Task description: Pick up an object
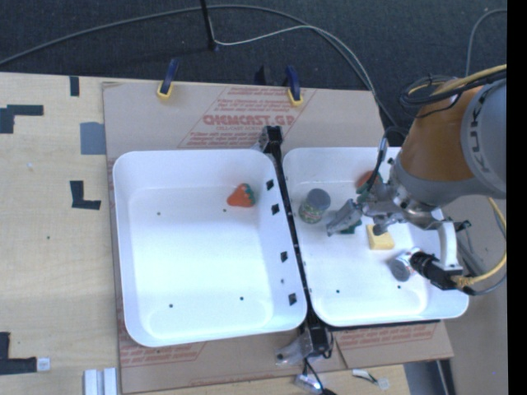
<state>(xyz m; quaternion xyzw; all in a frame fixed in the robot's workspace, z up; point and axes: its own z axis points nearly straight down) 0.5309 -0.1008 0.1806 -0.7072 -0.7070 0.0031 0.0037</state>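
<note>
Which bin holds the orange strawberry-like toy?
The left bin: the orange toy lies near its far right corner. The right bin has the gripper over it.

Camera view: single fixed camera above the bench [49,220], looking down at a slant. Frames both bins [198,164] whole at middle range; arm [449,151] enters from the view's right.

Dark carpet floor [99,15], light wooden bench [49,245], brown cardboard sheet [239,113], trailing cable [272,25]
</note>
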